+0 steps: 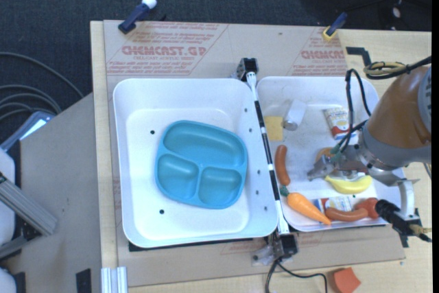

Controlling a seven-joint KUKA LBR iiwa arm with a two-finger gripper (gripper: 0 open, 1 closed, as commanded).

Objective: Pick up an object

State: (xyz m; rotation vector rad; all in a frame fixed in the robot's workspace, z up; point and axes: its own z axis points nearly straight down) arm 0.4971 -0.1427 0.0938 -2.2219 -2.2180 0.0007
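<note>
From above, the arm (405, 116) reaches over the right bin (312, 89) with its gripper (334, 162) low among the toys; whether it is clenched or released cannot be told. A banana (348, 183) lies just beneath and beside it. Nearer the front edge sit a carrot (306, 207) and a sausage (351, 211); another sausage (282, 165) lies to its left. The left bin (130, 147) holds 1 blue divided plate (201, 163).
</note>
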